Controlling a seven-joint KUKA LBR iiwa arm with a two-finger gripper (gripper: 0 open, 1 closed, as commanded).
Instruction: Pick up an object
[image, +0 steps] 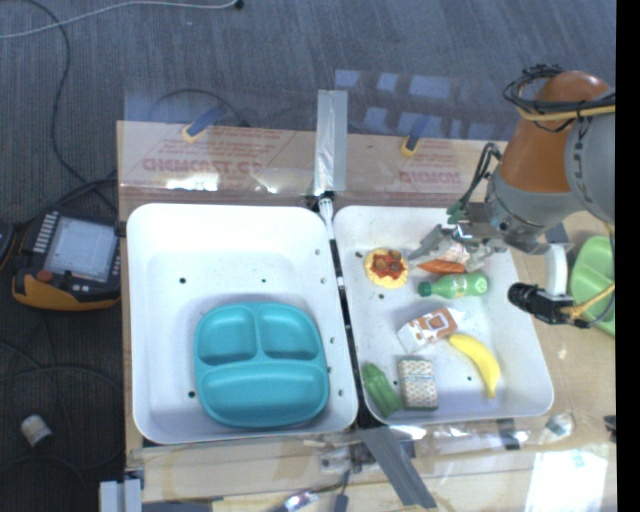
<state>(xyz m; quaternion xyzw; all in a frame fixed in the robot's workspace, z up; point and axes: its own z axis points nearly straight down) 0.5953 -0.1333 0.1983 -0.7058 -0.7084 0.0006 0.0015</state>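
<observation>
The orange toy carrot (441, 266), a small tapered plastic piece, lies in the upper part of the right-hand shallow white bin (535, 395), and it looks the likeliest thing to be picked, since the two-finger gripper (455, 243) hangs directly over its upper edge, close enough that contact cannot be ruled out. The carrot's long axis runs roughly left to right across the bin, its body just below and slightly left of the fingertips, so the move would seem to call for a short descent rather than any travel sideways. Whether the fingers stand apart or together I cannot tell; the metal parts blur into one another and nothing is visibly between them. The single grey arm with its orange band (545, 135) reaches in from the right. Counted, the right bin holds seven things: one carrot, one small round pizza-like toy (386, 267), one green plastic bottle (453, 287) just below the carrot, one white and brown carton (429, 328), one yellow banana (476, 361), one dark green cucumber-shaped piece (379, 388) and one patterned block (417, 383). The left-hand white bin (160, 240) holds one teal divided tray (262, 363).
</observation>
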